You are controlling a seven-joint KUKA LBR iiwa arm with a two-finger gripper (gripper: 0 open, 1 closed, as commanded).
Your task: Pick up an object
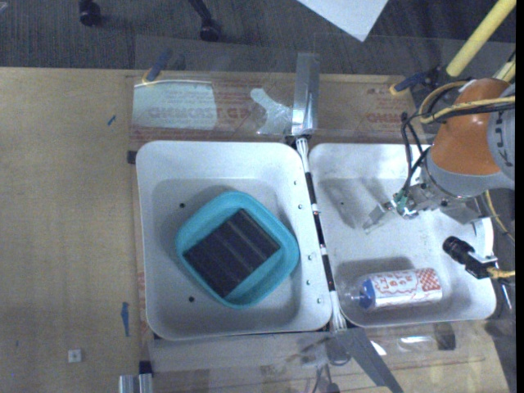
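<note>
2 white bins are seen side by side on the bench (57,219), parted by a thin ridge. In the right bin (360,166), bare floor is left across the upper and middle parts. The bottle (399,288) is laid on its side along the near wall, its cap end towards the ridge. It is a clear bottle with a white label printed in red, checkered at one end. The gripper (385,211) is held low over the middle of the right bin, well apart from the bottle; nothing is seen between its fingers, and whether they are spread or closed cannot be told. The arm (467,142) is hung over the bin's right edge. In the left bin (164,170), much of the floor is taken up by a teal tray (282,244) with a dark block (229,252) lying in it.
</note>
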